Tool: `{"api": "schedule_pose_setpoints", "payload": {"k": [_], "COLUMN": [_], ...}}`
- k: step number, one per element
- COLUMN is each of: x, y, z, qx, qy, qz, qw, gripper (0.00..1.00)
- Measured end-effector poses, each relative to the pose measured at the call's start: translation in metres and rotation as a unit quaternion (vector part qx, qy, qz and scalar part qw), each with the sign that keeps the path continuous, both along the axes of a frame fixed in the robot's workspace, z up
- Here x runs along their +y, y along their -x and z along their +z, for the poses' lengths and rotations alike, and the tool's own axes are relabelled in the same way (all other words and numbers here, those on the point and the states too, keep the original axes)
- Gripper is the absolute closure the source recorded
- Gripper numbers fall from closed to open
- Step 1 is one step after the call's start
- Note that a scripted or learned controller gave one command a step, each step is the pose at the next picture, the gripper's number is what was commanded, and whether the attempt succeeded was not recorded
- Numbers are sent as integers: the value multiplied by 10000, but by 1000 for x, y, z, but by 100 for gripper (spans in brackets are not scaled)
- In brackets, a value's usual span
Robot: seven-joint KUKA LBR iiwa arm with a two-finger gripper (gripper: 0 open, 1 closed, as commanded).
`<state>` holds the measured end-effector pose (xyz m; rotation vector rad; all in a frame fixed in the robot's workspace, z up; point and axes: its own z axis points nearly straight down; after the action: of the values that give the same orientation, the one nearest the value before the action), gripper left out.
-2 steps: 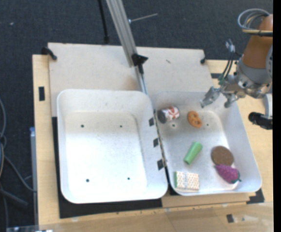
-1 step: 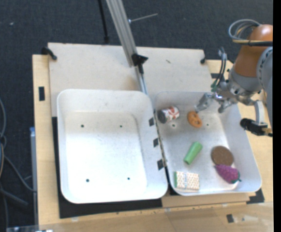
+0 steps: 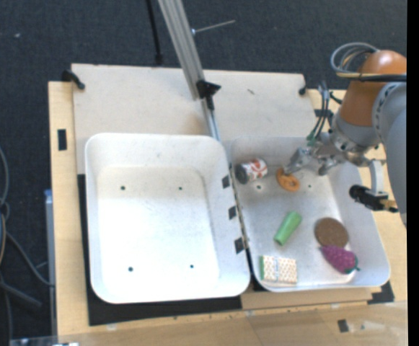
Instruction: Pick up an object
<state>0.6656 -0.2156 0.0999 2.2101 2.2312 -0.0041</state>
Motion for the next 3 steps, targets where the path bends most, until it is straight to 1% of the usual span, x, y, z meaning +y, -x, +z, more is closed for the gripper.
{"api": "schedule_pose_setpoints", "payload": {"k": [1, 2, 3], "x": [-1, -7, -9], "y": [-2, 1, -1], "z": [15, 63, 119], "qx": [-30, -41, -49], "qy": [25, -1, 2], "qz": [22, -45, -29], "qw": [10000, 10000, 10000], "gripper": [100, 100, 100]}}
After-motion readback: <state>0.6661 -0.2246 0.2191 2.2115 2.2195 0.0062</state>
